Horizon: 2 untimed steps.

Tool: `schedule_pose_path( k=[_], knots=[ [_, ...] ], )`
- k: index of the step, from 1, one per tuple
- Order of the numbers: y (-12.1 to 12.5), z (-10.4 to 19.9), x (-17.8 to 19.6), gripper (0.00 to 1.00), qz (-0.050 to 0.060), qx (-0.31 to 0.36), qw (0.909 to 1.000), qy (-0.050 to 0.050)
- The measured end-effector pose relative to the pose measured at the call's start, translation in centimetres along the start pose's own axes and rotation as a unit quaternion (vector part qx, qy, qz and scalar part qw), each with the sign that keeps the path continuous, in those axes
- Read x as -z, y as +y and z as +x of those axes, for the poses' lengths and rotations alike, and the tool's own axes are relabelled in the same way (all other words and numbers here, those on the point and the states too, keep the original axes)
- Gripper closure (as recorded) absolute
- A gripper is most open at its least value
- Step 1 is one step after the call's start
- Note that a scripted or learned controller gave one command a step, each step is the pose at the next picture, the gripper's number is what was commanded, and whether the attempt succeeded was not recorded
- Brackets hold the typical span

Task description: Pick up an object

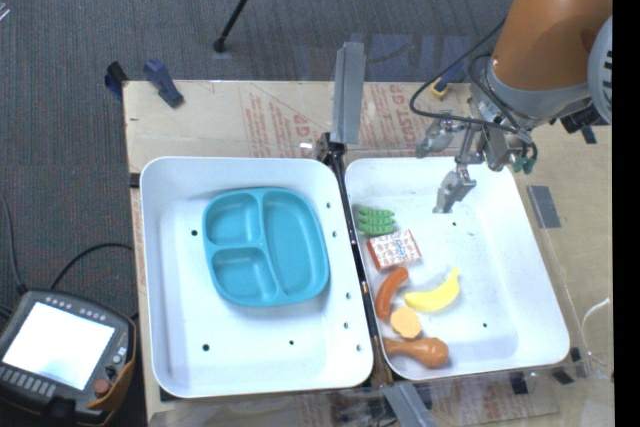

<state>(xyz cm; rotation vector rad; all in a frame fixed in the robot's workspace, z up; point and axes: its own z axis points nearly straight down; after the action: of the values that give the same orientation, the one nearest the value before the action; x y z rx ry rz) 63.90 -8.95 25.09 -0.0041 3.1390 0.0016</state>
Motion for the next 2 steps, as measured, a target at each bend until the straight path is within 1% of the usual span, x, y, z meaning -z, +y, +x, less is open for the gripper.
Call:
schedule_pose_path(
  k=[1, 2],
  knots=[
    [-1.8, -0.7, 7.8, 0.0, 0.001, 0.059, 0.9982, -0.005],
    [-2.8, 1.9, 10.0, 0.0, 0.0, 0.037, 0.9993, -0.002]
  ],
)
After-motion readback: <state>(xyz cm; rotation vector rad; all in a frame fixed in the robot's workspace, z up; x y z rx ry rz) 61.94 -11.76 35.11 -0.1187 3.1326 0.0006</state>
